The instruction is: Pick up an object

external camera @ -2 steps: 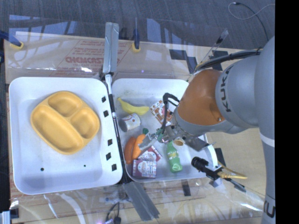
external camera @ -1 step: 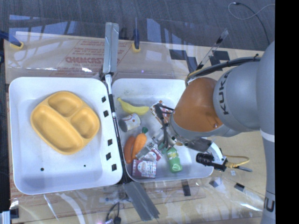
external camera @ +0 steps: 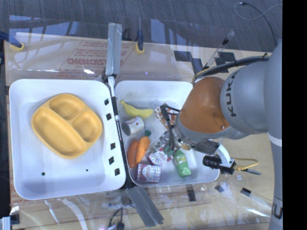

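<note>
**Arm low over right bin, hand among clutter**

Two white bins are seen side by side on the table [external camera: 57, 51]. In the left bin [external camera: 24, 166] a yellow divided plate [external camera: 67, 124] is laid flat, three compartments, nothing in them.

The right bin [external camera: 158, 86] is crowded. A banana [external camera: 135, 110] is placed near its upper left, with a small white can [external camera: 134, 125] on its side just below it. Two carrots [external camera: 138, 150] are laid together against the left wall. A pink-and-white packet [external camera: 149, 173] is found at the lower edge, a second small red-and-white packet [external camera: 157, 158] just above it, and a green bottle [external camera: 181, 163] beside those to the right. A printed carton [external camera: 164, 115] is partly covered by the arm.

The grey arm [external camera: 249, 99], orange band [external camera: 204, 107] facing the camera, is reached in from the right and held over the right half of this bin. The hand [external camera: 167, 140] is pointed down into the middle of the clutter, close to the small packet and the green bottle. How far the hand is open cannot be told, as it is mostly hidden under the wrist; nothing can be confirmed as gripped.
</note>
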`<state>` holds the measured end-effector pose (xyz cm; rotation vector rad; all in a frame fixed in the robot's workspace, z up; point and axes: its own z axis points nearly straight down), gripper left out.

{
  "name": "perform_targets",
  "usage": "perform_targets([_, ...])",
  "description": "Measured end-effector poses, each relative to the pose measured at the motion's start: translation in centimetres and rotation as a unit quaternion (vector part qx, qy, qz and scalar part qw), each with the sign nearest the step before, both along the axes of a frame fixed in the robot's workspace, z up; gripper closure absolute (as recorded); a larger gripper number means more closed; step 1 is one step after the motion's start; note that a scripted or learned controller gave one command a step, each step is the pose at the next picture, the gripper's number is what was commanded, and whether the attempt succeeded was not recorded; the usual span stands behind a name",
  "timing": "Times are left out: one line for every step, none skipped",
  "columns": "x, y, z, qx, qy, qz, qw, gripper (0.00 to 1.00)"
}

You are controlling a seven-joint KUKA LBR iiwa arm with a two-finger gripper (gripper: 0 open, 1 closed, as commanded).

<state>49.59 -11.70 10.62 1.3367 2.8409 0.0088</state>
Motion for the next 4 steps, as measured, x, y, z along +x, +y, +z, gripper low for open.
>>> perform_targets([0.0, 0.0, 0.0, 0.0000, 0.000, 0.000, 1.0000, 0.00])
perform_targets([4.4, 2.0, -1.4, -0.0030, 0.001, 0.156, 0.9878, 0.00])
perform_targets([4.5, 1.8, -0.3, -0.0054, -0.001, 0.157, 0.9876, 1.00])
perform_targets([4.5, 1.8, -0.3, -0.0055, -0.001, 0.157, 0.9876, 0.00])
